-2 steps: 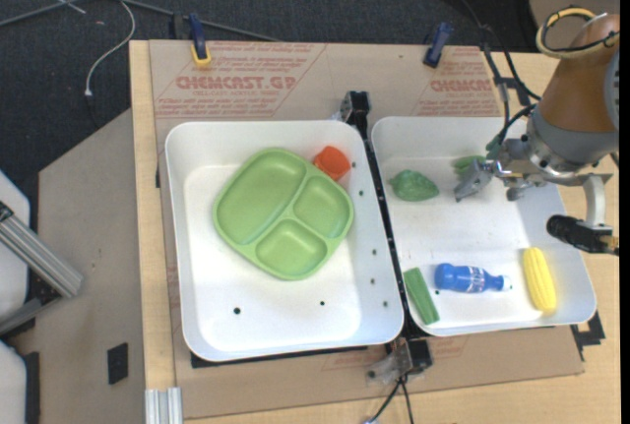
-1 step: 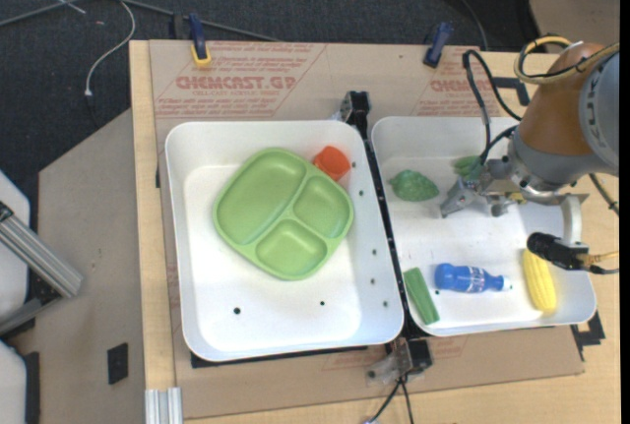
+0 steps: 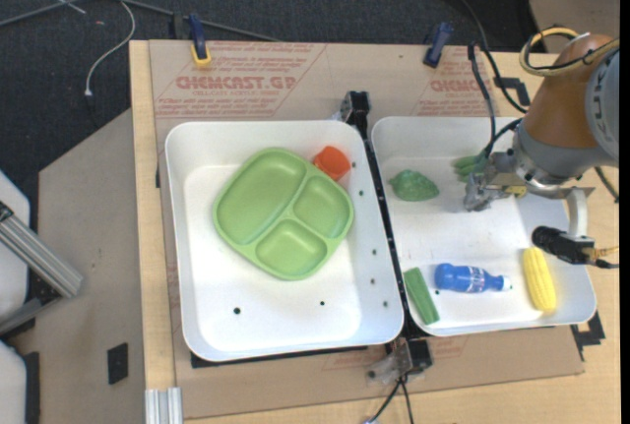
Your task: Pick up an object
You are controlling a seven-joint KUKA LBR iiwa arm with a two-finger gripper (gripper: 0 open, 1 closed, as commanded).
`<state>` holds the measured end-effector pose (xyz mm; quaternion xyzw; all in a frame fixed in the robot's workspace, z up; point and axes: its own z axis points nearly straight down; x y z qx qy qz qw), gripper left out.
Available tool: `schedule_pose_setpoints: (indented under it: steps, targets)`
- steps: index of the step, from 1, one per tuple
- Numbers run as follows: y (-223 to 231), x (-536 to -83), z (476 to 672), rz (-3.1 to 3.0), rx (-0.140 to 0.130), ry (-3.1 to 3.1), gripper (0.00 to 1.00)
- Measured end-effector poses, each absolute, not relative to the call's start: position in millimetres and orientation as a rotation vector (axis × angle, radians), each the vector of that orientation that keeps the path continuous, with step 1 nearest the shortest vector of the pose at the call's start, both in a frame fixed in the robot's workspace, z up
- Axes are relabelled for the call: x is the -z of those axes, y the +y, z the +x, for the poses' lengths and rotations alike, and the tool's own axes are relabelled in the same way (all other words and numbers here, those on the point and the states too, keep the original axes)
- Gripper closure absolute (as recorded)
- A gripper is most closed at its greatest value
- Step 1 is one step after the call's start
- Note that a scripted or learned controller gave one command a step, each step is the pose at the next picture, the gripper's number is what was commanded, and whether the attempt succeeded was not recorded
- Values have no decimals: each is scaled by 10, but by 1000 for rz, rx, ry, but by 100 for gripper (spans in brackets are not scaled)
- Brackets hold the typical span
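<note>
My gripper point(image 3: 478, 197) hangs low over the back of the right bin point(image 3: 492, 314), under the grey arm with its orange band point(image 3: 561, 112). A small green piece point(image 3: 469, 163) lies just behind it, partly hidden by the wrist. To the gripper's left sits a green leafy lump point(image 3: 413, 185), a little apart from it. Toward the bin's front lie a blue bottle point(image 3: 470, 279) on its side, a yellow corn cob point(image 3: 538, 277) and a green stick point(image 3: 420, 295) along the left wall.
The left bin point(image 3: 197, 215) holds a green divided plate point(image 3: 283, 212), with an orange object point(image 3: 333, 161) at its back edge. A black part point(image 3: 559, 243) sticks out over the right bin's right wall. Clamps and cables lie behind the bins.
</note>
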<state>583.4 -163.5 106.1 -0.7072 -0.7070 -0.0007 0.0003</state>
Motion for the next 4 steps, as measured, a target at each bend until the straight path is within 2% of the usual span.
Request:
schedule_pose_setpoints:
  steps: [1, 4]
  targets:
    - [-1685, -1515, 5809, -2226, 4, -2224, 100]
    - [-1709, -2769, 5951, -2224, 5, -2227, 100]
